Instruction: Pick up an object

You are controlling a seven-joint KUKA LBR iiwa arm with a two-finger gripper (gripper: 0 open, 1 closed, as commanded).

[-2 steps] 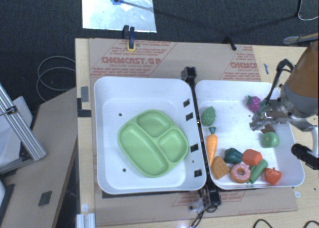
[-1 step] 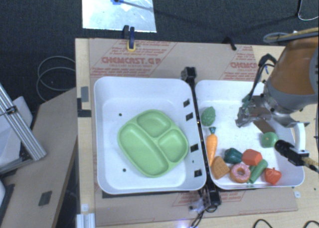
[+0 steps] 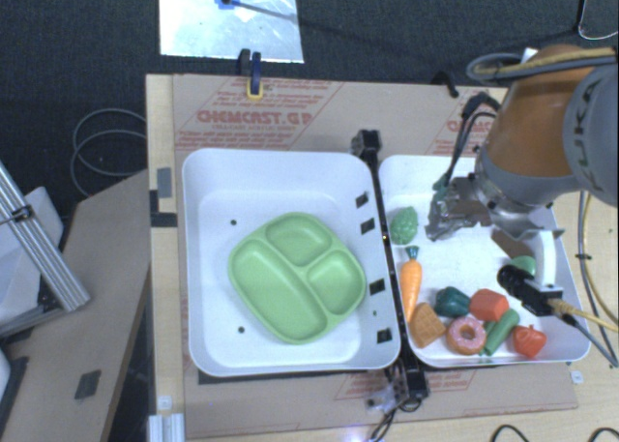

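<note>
1. One gripper (image 3: pixel 443 219) hangs over the upper part of the right bin (image 3: pixel 423 171), and the step in hand, judged from the task, is the approach to a toy food item. How its jaws stand cannot be told from this slanted view, and nothing can be seen held in them.
2. The nearest candidate is the green broccoli (image 3: pixel 403 225), which lies just beside the gripper toward the divider between the bins. It stands slightly apart from the other items, so it looks like the easiest target.
3. To do the step well, the arm should centre over the chosen item before descending, keeping clear of the bin wall, since the broccoli sits close to that edge.
4. The carrot (image 3: pixel 411 280) lies just below the broccoli, lengthwise along the same wall. A descent that drifts downward in view could nudge it.
5. The rest of the right bin's contents cluster in its lower part: an orange wedge (image 3: pixel 427 325), a dark green piece (image 3: pixel 452 302), a pink-glazed donut (image 3: pixel 468 335), a red piece (image 3: pixel 490 305), a green pickle-like piece (image 3: pixel 501 331) and a red tomato (image 3: pixel 529 340). Several of these touch, so a grasp there risks catching two things or slipping off.
6. The left bin (image 3: pixel 222 189) holds a green divided plate (image 3: pixel 296 277), set at a tilt in plan, with three compartments that carry no food.
</note>
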